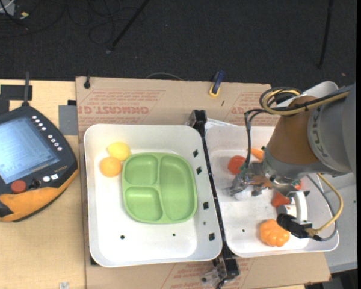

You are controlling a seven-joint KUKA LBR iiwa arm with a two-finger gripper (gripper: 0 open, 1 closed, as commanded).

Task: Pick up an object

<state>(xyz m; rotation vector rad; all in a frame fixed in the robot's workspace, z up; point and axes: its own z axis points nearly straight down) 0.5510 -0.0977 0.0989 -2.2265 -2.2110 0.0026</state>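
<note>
My gripper (245,184) hangs low over the middle of the right bin (240,245), at the end of the grey arm with the orange band. A red-orange rounded object (236,164) lies just above and left of it. A small orange piece (257,153) sits beside the cable at the arm's edge. A red item (281,199) lies partly under the wrist, to the gripper's right. An orange pumpkin-shaped object (274,232) rests near the bin's front right. I see nothing held in the gripper.
The left bin (108,233) holds a green divided plate (159,187), with a yellow fruit (118,151) and an orange fruit (110,167) at its upper left. A control pendant (24,161) lies on the bench at far left. A black divider (206,185) separates the bins.
</note>
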